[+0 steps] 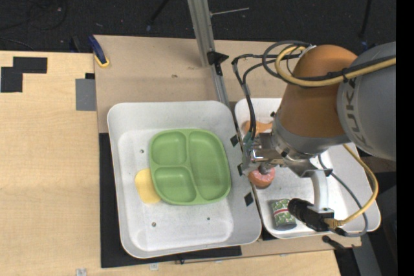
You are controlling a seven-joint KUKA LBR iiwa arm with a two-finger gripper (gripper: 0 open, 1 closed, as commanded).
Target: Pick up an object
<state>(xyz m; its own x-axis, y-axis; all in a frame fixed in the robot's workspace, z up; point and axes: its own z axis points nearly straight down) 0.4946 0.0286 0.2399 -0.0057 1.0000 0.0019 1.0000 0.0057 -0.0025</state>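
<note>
Camera view is showing, nearest the lens, the right bin (299, 234) holding a small green patterned packet (282, 212) close to its near wall. Just beyond the packet, a red rounded object (262, 178) is lying on the bin floor by the left wall. The tool (257, 157) is hanging directly over the far side of that object, very close to it or touching; contact cannot be confirmed. The wrist is covering the tool from above, so I cannot tell whether it is standing apart or together, and nothing is showing as clamped in it. A little farther back an orange item (264, 127) is sitting partly under the arm (317, 100). In the left bin (187, 236) a green divided plate (191, 166) is lying flat, with a yellow piece (145, 187) tucked against its near left edge, well apart from the tool. Farther off, a metal post (200, 16) is rising from the brown worktop (149, 68). Judgement: the step in hand is appearing to be the descent and grasp attempt on the red object, which is resting in the bin and not lifted. The next move is calling for a firm closure centred on it, then a straight lift clear of the bin wall beside it, since a rounded body is likely to roll or slip out.
</note>
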